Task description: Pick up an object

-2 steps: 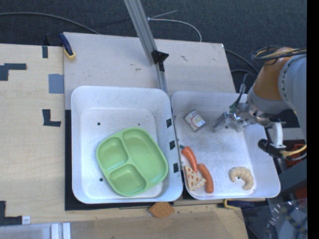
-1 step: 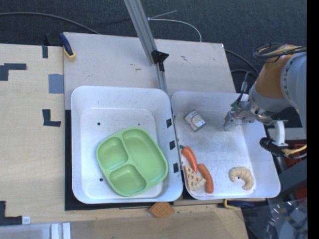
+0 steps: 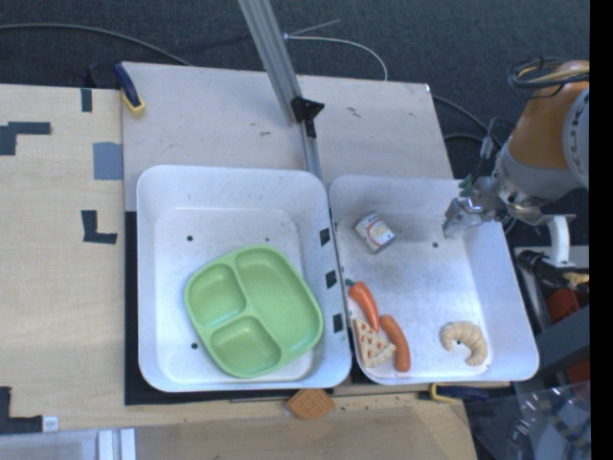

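Observation:
The right bin holds a small silver can with a yellow label near its back left. Along its front left lie an orange carrot, a waffle-patterned pizza slice and a red sausage. A tan croissant rests at the front right. My gripper hangs over the bin's back right edge, well right of the can, with nothing seen between its fingers.
The left bin carries a green three-compartment plate. A slanted metal pole crosses the back of the bench. A small brown cracker lies outside the bins at the front. A blue and yellow clamp sits at the back left.

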Motion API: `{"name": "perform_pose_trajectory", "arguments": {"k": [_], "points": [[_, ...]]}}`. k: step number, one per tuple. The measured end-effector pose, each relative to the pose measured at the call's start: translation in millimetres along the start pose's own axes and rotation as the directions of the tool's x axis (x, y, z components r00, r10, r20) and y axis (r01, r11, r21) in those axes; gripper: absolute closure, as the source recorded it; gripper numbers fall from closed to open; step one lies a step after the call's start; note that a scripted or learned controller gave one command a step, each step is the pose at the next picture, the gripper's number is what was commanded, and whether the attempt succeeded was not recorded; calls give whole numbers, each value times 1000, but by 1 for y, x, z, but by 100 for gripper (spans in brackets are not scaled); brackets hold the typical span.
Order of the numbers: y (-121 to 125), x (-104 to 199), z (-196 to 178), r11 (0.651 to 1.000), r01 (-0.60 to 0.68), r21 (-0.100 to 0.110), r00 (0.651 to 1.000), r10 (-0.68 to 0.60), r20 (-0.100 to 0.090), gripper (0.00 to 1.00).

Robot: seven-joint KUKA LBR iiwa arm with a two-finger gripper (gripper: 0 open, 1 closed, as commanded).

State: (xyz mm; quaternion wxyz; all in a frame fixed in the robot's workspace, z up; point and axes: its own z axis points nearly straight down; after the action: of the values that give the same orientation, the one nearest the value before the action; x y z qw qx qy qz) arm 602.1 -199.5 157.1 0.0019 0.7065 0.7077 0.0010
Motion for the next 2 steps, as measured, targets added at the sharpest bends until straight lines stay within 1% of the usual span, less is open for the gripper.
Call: {"name": "perform_pose_trajectory", "arguments": {"k": [1,2], "points": [[1,0,-53,1000,0,0,1000,0,0,100],[-14,49,-45,1000,3,6,1000,-3,-3,100]]}}
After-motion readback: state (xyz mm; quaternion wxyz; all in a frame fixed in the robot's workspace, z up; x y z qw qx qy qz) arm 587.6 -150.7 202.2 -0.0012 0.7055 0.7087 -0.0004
